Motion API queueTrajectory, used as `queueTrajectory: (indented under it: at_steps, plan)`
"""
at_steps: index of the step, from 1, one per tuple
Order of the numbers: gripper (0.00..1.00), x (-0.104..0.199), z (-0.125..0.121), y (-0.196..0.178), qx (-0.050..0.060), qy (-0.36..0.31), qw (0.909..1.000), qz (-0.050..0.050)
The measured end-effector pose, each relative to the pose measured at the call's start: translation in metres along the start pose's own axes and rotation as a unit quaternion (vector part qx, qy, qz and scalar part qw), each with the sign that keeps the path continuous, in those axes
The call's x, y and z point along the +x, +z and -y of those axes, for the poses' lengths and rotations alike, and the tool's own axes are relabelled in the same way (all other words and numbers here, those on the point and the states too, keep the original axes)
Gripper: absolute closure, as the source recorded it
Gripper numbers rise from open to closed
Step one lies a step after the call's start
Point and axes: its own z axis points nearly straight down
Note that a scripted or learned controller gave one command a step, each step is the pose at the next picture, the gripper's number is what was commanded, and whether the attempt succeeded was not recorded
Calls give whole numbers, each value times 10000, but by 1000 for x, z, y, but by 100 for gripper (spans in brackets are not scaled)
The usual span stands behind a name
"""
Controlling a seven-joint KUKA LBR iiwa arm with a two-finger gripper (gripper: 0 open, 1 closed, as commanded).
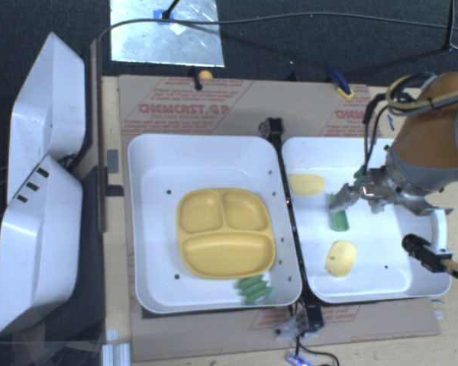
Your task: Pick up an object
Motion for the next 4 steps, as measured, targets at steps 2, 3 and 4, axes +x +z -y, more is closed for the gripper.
queueTrajectory:
  at_steps: [2,3,4]
  plan:
    - [0,-9,2,-16,1,3,10000,1]
    - [0,-14,4,-40,-10,3,10000,2]
    - [0,-21,-7,-24,5,2,10000,0]
